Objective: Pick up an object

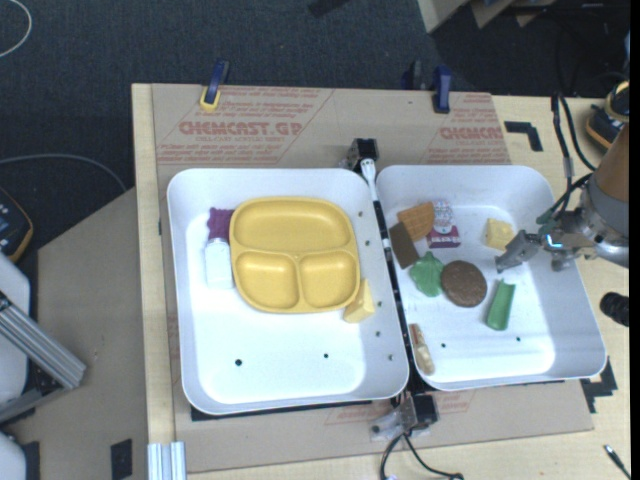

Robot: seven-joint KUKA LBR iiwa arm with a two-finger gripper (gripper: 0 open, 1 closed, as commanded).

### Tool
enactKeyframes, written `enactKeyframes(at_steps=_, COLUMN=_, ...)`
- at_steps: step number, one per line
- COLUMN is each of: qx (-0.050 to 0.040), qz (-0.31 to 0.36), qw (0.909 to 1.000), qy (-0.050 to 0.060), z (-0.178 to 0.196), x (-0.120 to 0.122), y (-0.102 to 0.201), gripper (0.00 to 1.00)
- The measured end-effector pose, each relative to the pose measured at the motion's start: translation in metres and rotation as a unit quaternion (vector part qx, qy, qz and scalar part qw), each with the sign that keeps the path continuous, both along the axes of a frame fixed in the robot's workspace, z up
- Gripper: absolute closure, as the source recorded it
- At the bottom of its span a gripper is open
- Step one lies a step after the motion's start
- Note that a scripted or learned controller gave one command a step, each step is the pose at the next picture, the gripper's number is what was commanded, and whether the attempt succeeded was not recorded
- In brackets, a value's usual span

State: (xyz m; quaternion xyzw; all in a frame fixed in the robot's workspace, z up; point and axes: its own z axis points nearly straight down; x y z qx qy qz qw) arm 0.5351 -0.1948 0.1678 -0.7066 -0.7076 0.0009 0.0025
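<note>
My gripper (537, 253) hangs over the right side of the right bin (560, 353), open, with nothing between its fingers. One grey finger (513, 252) points left. It sits just right of a pale yellow chunk (497, 232) and above a green cylinder (500, 305). Further left in the same bin lie a brown round disc (464, 282), a green leafy piece (428, 274), a brown block (403, 244), an orange block (417, 216) and a small clear bottle with a red label (442, 226). A thin tan stick (421, 348) lies by the bin's left wall.
The left bin (290, 378) holds a yellow divided plate (290, 253), a purple item (218, 221), a white bottle (216, 264) and a yellow wedge (360, 305). Cables run along the bench's right edge (570, 158).
</note>
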Motion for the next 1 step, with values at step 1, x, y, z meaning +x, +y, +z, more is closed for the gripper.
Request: enactKeyframes(at_steps=1, qx=0.0004, qz=-0.001, qw=1.0000, qy=0.001, z=-0.0612, x=-0.0014, y=-0.0063, gripper=0.00)
